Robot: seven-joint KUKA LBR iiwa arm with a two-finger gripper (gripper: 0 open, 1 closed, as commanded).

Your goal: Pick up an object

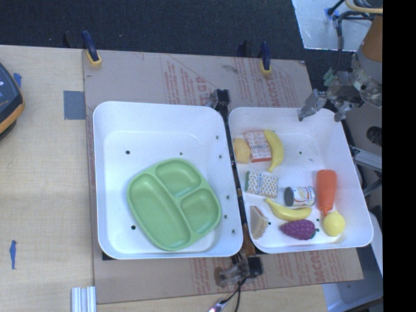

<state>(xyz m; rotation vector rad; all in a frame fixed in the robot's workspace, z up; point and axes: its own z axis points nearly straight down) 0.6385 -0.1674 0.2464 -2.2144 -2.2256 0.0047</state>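
Camera view
Gripper [322, 107]: hung over the far right corner of the right bin, at the end of the arm reaching in from the right; fingers spread apart, nothing between them, one dark tip pointing down-left over the bin's far wall.
Arm [370, 44]: grey with an orange band, cut off by the frame edge; cables looped above it.
Right bin [305, 130]: white, shallow, holding all the small objects toward its near half.
Banana [275, 149]: yellow, curved, just beside the small red-and-white box [259, 145]; a pale yellow piece [242, 151] on the box's other side.
Patterned packet [262, 184]: below the box, near the bin's left wall.
Second banana [287, 210]: lying across, touching or nearly touching the small can [301, 195].
Carrot [325, 188]: orange, upright along the right side, well apart from the gripper.
Lemon [333, 223]: at the near right corner, just beside the purple grapes [299, 229].
Tan wedge [259, 221]: near left corner, possibly a bread slice; too blurred to name surely.
Left bin [117, 119]: white, bearing a green divided plate [173, 203] with three compartments, set toward the near side.
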